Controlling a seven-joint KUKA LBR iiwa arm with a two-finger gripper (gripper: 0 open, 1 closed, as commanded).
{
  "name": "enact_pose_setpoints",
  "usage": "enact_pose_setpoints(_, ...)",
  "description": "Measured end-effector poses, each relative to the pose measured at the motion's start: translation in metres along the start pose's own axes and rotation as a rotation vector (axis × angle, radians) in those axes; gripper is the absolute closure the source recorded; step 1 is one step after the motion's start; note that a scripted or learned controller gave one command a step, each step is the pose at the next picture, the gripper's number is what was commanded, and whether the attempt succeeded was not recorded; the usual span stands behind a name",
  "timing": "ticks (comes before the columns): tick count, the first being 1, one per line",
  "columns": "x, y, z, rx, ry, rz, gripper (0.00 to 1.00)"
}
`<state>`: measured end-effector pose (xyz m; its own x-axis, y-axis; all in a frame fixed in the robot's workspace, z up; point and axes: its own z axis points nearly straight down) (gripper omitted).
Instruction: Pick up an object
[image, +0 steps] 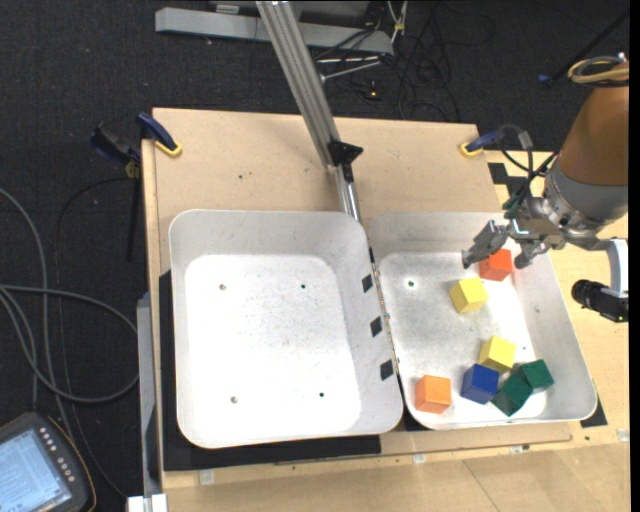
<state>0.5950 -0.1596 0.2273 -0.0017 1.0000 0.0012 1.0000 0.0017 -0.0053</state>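
We find no legible text, no labels, brands or numbers, the corner screen (30, 470) too blurred for us to read

Even overhead light, soft shadows; mild glare on white bins (190, 300); slightly grainy pic.

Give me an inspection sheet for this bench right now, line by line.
Surface: wooden bench bearing left bin and right bin.
Job's things: red block at the tool; yellow block, second yellow block, blue block, two green blocks, orange block, all in the right bin.
Clutter: nothing seen.
Grippers: tool over the red block; grip unclear.
Cables: black leads on the floor.
Surroundings: clamps, tablet.
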Motion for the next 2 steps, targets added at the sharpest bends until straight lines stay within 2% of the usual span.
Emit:
enact_pose_setpoints(1, 0.0, 0.0, -0.003, -0.004, -0.001, 0.0, 0.0)
enact_pose_setpoints(2, 0.001, 0.006, 0.042, -0.001, -0.001, 0.001, 0.0)
